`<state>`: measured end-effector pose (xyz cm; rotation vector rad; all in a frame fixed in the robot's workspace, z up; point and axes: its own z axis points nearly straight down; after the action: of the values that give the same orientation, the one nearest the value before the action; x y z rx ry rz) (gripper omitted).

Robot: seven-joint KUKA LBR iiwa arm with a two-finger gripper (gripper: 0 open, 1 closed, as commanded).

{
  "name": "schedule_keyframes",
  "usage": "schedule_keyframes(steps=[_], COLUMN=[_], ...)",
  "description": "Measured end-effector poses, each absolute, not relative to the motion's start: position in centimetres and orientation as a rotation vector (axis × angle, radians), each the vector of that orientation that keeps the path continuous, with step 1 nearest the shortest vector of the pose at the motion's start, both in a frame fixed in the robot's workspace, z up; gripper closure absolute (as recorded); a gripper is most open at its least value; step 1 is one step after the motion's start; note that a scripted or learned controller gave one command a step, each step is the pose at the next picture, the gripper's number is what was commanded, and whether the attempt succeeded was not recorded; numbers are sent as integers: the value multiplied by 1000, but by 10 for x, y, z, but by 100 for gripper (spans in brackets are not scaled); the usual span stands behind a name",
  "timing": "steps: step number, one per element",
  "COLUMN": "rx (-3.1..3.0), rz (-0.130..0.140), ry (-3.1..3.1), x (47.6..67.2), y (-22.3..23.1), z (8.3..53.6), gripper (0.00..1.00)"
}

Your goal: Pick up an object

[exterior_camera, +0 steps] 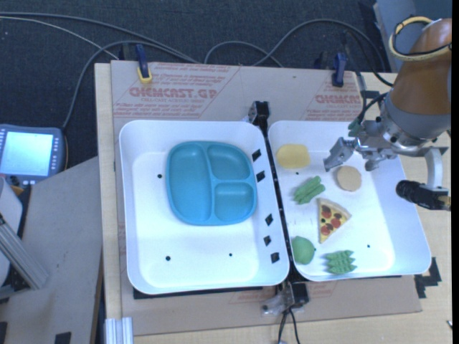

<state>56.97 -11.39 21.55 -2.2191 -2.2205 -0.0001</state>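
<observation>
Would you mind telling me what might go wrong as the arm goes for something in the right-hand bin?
1. The claw hangs just above the round tan cookie, a flat piece, so the fingers may slide over it.
2. The pizza slice with red dots and the leafy green piece lie close by and could get nudged.
3. The yellow block sits near the bin wall, leaving little room.

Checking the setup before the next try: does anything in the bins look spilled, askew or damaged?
Nothing stands out. The blue divided plate lies flat in the left bin. In the right bin the toy foods lie apart, including the pizza slice and the tan round piece beneath the gripper.
</observation>
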Motion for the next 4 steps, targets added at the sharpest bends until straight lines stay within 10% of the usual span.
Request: schedule_keyframes(steps=[3, 4], rx=[-2223, -2226], rz=[-5, -14], ry=[-2221, -2225], x=[582, 584], y=[-118, -117], z=[88, 102], gripper=[0, 100])
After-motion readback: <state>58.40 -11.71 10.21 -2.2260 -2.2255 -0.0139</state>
